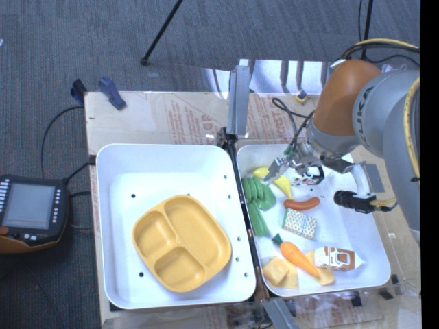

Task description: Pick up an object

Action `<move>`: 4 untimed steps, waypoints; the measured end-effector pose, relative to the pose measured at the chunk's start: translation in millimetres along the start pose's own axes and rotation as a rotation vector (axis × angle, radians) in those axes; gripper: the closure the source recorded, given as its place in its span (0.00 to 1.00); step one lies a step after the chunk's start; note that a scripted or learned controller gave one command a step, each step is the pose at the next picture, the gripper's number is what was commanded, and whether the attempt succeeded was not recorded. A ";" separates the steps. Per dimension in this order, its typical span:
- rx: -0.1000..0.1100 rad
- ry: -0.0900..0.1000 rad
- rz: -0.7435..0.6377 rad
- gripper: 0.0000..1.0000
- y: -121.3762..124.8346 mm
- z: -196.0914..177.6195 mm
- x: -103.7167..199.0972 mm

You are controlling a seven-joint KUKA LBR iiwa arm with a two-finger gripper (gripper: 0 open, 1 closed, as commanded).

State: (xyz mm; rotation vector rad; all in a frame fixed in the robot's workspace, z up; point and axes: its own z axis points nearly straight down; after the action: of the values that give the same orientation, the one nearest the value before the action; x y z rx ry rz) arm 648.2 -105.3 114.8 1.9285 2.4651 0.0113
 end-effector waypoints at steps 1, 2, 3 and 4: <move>-0.009 -0.005 -0.026 0.00 4.0 10.9 1.9; -0.008 -0.005 -0.106 0.00 5.4 11.6 6.4; -0.009 -0.004 -0.146 0.00 1.9 11.3 -7.2; -0.010 0.002 -0.178 0.00 0.0 11.9 -18.2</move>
State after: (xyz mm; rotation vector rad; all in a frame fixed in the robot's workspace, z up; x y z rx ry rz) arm 652.8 -122.9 102.9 1.6985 2.6224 0.0237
